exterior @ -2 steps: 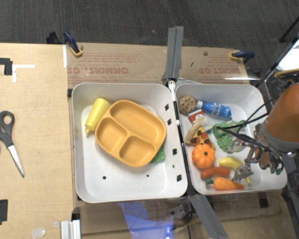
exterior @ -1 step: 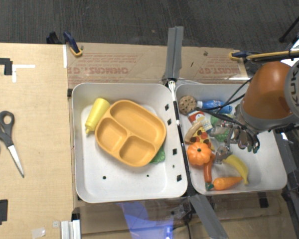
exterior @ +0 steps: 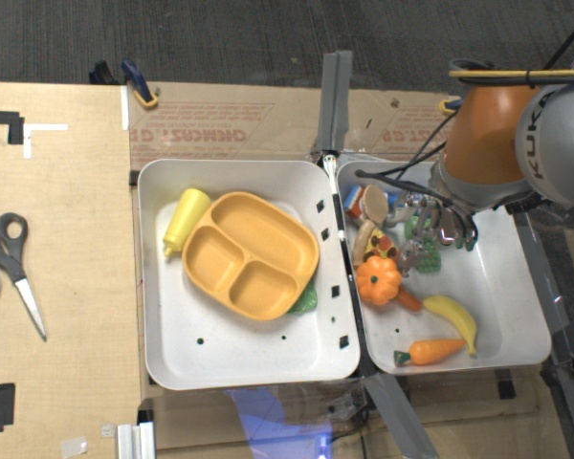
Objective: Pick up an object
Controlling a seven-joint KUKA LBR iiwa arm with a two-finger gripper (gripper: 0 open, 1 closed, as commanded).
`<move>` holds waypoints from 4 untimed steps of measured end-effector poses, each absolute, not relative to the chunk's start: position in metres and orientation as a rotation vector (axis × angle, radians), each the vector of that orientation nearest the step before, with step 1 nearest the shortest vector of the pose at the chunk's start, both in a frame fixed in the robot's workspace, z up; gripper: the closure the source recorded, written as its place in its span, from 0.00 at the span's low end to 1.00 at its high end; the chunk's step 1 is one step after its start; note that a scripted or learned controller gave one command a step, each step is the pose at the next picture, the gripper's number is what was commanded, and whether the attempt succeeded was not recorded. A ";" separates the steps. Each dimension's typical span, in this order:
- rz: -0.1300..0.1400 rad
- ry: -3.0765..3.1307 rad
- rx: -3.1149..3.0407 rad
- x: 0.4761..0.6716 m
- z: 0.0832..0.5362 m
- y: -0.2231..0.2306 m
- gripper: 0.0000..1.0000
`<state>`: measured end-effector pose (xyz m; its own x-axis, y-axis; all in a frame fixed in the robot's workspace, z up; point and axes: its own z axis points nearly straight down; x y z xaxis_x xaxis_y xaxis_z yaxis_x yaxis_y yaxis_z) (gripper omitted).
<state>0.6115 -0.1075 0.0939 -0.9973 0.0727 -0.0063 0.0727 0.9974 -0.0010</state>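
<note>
My gripper (exterior: 423, 245) hangs low in the right bin (exterior: 517, 285), near its upper middle, under the orange wrist band. Something small and greenish shows at the gripper's tip, too blurred to name. Just left of the gripper and below it sits an orange pumpkin (exterior: 378, 280). A yellow banana (exterior: 456, 319) lies below the gripper, and a carrot (exterior: 430, 352) rests near the bin's front edge. Several small mixed items (exterior: 368, 208) crowd the bin's upper left corner, beside the gripper.
The left bin (exterior: 172, 342) holds a yellow divided plate (exterior: 252, 254), a yellow bottle (exterior: 185, 220) at its left and a green item (exterior: 306, 301) half under the plate. Scissors (exterior: 14, 266) lie on the bench at far left.
</note>
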 end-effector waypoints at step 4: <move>0.000 3.075 -0.612 0.600 0.093 -0.094 0.00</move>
<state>0.5998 -0.0939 0.0930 -0.9238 -0.3827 -0.0058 -0.3827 0.9239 -0.0010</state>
